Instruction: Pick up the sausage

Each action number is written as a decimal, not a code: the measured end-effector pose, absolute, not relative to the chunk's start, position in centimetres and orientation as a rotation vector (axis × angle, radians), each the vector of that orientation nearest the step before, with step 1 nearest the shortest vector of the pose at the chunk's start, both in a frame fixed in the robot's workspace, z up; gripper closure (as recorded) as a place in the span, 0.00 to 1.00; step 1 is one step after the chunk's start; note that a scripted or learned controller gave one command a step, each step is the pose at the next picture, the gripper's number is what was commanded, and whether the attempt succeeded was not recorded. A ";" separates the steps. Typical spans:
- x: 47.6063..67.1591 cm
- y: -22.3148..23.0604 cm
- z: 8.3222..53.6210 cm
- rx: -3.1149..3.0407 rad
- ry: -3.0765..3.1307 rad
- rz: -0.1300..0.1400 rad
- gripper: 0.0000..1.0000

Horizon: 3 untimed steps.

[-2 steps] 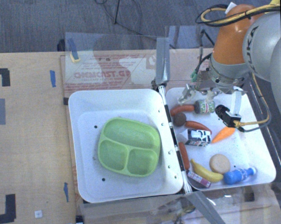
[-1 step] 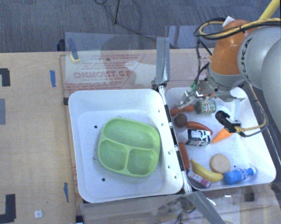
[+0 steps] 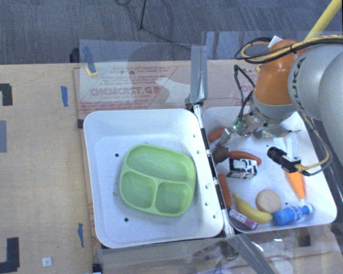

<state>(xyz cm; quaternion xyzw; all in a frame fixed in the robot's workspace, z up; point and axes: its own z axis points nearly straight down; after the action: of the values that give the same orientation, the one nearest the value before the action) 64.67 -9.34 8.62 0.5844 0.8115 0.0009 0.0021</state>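
Reddish-brown sausage (image 3: 215,134) in right bin (image 3: 325,203), far-left corner by divider, just beside gripper (image 3: 243,127). Probably light, smooth, slippery toy; pinch mid-length across width. Gripper state: can't tell, nothing visibly held.

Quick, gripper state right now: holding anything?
Gripper: low in the right bin, by the sausage; cannot be told whether open, closed or holding.

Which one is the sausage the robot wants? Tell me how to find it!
Look in the right white bin, the crowded one under the gripper. Along its left wall, right next to the bin holding the green plate, lies the sausage. It is a thin, straight, reddish-brown stick, unlike the curved yellow banana just below it.
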 end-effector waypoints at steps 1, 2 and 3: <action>64.8 -9.5 9.8 1.835 2.540 0.008 1.00; 66.5 -10.2 10.1 2.026 2.406 -0.005 1.00; 66.7 -10.1 10.2 2.022 2.403 0.000 0.00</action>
<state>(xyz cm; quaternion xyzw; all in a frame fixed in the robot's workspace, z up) 66.69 -10.13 10.22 0.6439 0.7651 0.0002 0.0007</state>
